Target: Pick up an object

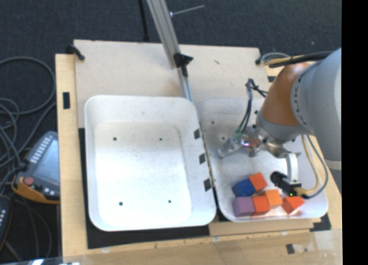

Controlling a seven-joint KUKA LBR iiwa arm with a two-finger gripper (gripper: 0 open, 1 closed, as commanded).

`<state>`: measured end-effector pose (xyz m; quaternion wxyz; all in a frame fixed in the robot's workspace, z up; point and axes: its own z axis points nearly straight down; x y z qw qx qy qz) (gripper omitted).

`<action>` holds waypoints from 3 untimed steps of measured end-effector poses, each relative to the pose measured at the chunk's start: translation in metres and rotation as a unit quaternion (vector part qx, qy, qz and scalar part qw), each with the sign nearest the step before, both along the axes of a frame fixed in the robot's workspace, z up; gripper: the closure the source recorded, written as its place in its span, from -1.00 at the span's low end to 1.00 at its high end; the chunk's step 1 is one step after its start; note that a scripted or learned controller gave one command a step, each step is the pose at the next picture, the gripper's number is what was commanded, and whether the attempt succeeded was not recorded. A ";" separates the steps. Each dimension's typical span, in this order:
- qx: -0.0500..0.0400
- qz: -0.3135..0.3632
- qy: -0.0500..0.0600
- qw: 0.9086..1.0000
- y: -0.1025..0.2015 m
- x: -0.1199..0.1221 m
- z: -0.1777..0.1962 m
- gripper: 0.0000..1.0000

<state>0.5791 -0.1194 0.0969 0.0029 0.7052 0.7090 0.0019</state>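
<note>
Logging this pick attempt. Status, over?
Gripper low in right bin, nothing seen held. Blocks clustered at bin's near end, apart from gripper. Nothing in the way.

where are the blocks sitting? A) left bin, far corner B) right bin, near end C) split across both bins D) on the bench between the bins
B: the blue block, purple block and orange blocks cluster at the near end of the right bin, just below the gripper; the left bin holds none of them.
</note>
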 end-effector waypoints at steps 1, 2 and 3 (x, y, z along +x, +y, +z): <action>0.000 -0.003 0.003 1.000 0.023 -0.068 0.001 -1.00; -0.001 -0.004 0.000 1.000 -0.009 -0.095 0.068 -1.00; -0.003 -0.004 -0.002 1.000 -0.065 -0.094 0.155 -1.00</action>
